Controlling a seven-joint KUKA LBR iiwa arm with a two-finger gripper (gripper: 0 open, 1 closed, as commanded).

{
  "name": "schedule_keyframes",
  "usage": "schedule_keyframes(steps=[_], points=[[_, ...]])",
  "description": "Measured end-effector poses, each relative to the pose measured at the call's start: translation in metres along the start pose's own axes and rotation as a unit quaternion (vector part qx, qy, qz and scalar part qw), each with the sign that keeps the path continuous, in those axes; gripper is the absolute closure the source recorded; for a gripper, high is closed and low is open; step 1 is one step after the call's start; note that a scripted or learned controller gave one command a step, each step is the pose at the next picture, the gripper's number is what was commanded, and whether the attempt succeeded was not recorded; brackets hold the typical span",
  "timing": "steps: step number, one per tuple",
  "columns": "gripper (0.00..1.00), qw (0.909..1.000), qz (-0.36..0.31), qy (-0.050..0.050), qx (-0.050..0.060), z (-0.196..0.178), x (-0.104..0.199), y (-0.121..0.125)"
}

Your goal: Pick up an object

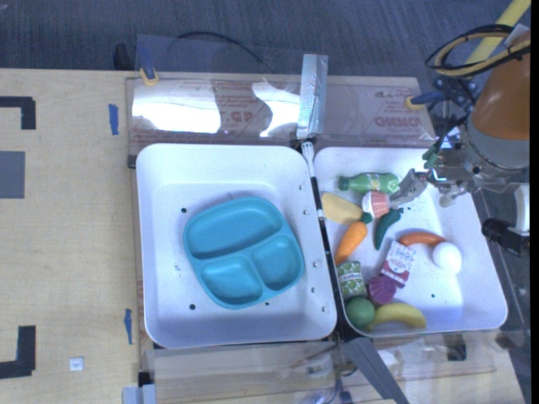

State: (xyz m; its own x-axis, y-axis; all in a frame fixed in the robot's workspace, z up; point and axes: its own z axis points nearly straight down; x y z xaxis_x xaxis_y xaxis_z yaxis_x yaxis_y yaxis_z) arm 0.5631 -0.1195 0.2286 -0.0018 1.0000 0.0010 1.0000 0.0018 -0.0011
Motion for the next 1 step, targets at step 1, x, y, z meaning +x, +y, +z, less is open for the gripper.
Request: schedule_keyframes(steps=[1], points=[[0.0, 0.9999, 0.013, 0.0, 0.002, 0.0779, 0.0168, -0.0158]])
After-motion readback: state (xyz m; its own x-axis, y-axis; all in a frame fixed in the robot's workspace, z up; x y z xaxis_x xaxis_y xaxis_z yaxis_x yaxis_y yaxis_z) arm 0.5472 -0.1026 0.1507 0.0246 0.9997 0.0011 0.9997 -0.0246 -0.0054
